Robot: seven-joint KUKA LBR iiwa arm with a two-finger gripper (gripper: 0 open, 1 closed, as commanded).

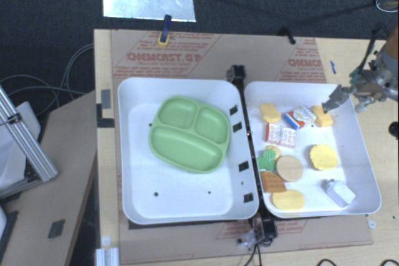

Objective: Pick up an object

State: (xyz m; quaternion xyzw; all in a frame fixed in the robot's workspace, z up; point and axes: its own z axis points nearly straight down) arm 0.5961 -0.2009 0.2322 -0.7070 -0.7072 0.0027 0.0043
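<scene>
Your gripper hangs low over the right bin, beside a small yellow block; I cannot tell its state or hold.

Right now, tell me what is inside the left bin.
The left bin holds one green divided plate with three compartments, all bare. A few small dark marks dot the bin floor. Whatever lies under the plate is covered.
</scene>
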